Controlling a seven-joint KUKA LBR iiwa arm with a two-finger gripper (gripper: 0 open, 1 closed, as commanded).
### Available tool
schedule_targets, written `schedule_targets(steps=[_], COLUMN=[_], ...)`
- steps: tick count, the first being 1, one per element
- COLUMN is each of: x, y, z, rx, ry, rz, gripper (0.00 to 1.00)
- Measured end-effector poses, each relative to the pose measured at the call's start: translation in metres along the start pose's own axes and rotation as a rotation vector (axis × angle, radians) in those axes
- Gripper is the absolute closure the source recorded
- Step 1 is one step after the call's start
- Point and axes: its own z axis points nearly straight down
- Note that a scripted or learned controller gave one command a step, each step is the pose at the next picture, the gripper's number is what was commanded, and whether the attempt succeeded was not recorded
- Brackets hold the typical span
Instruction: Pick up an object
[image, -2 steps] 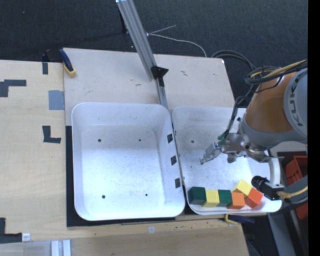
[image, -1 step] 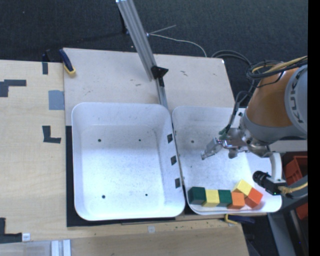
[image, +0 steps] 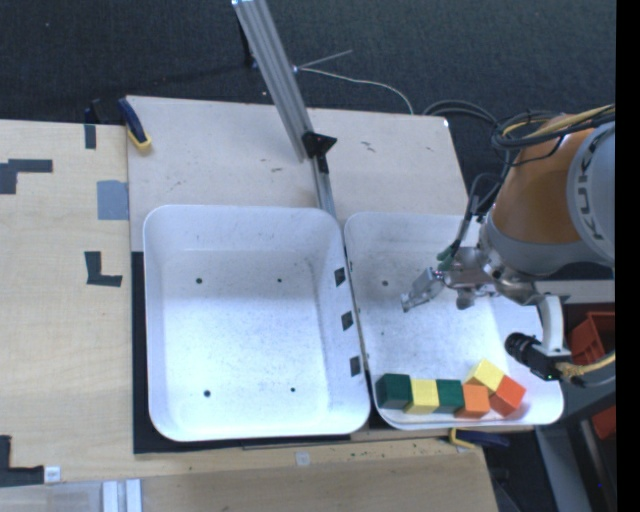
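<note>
Several small blocks lie in a row along the front edge of the right bin (image: 400, 225): a dark green block (image: 394, 390), a yellow block (image: 424, 396), a green block (image: 449, 395), an orange block (image: 474, 400), a second yellow block (image: 488, 374) and an orange-red block (image: 509, 395). My gripper (image: 415, 297) hangs over the middle of the right bin, pointing left, well behind the row and apart from every block. Nothing shows in its grasp.
The left bin (image: 240, 320) sits beside the right one, with a shared wall between them. A slanted metal bar (image: 288, 90) runs from the top down to that wall. A blue and yellow clamp (image: 135, 124) lies at the back left. Cables trail at the right.
</note>
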Motion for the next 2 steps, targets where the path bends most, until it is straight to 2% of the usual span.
schedule_targets(steps=[1,2], x=[-0.036,-0.009], y=[-0.031,-0.021], z=[0.121,0.051], rx=[0.003,-0.006], ry=[0.000,0.000], rz=[0.003,-0.003], gripper=[0.00,0.00])
